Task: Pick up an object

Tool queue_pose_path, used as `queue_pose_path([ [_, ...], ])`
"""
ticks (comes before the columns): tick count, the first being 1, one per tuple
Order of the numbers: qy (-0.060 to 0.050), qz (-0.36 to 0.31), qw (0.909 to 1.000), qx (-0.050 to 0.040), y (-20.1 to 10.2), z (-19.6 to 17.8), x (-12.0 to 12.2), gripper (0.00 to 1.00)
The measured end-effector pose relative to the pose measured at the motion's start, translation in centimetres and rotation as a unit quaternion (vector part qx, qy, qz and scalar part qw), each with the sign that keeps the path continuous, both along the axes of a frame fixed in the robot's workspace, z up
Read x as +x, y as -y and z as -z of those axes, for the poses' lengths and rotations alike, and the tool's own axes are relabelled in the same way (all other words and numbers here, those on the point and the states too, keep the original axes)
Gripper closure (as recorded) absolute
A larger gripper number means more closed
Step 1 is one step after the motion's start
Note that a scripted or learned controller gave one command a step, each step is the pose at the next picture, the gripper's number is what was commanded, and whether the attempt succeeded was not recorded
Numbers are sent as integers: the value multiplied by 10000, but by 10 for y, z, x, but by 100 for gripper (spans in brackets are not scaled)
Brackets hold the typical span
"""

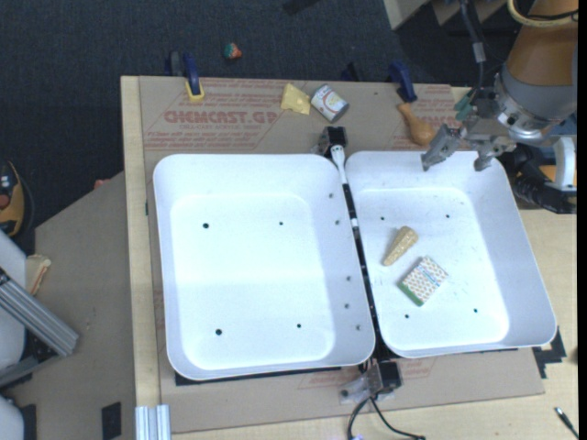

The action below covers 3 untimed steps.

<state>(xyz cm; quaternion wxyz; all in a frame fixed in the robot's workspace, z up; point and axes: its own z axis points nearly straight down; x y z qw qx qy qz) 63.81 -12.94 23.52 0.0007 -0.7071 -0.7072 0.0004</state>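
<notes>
Sitting on the left half of the brown cardboard-covered tabletop [229, 117], the left shallow white plastic bin [248, 259] is showing only its bare floor with a few small dark dots. Behind it, on the printed cardboard, a yellow wedge-shaped block [295, 100] is lying just beside a small white and grey box [329, 103], and two blue clamps [193, 70] are gripping the back edge of the board. Running between the two bins, a black strip [351, 218] is marking the seam where their rims are meeting. Lying in the right shallow white plastic bin [514, 236], a small tan cone-shaped piece [400, 245] is resting near the middle of the floor, tilted with its point toward the upper right, and a flat square block with a green and white dotted pattern [423, 280] is lying just below and to the right of it, near but apart. An orange-tan pear-shaped object [418, 126] is sitting on the cardboard behind that bin. Hanging over the back rim of the right bin, well apart from both pieces, the end effector [457, 152] of the grey arm is spreading its two dark fingers wide and gripping nothing.
</notes>
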Motion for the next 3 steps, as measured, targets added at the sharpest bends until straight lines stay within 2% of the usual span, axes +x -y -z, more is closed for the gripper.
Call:
queue_pose_path([
  [1, 21, -5, 10000, -6, 0, -11, 1, 100],
  [2, -15, 23, 10000, 3, 22, -28, -78, 100],
  [3, 122, -29, 9999, -16, -40, -251, -69, 100],
])
